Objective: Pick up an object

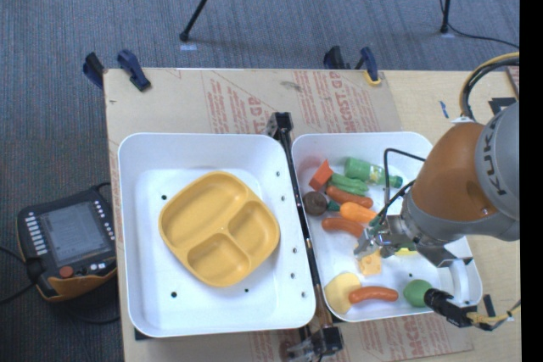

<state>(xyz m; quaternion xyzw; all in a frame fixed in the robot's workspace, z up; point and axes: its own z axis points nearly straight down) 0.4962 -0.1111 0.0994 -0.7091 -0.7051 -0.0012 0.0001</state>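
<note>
Lower right of frame, gripper (374, 246) low in the toy-food bin (399, 140) over a cheese wedge (371, 264), likely lining up a grasp; finger state cannot be told

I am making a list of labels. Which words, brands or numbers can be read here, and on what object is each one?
"KU", part of a brand name, on the arm's orange band.
Red print, repeated, on the cardboard sheet: upside down, too blurred to read.
Pendant screen: too small to read.
</note>
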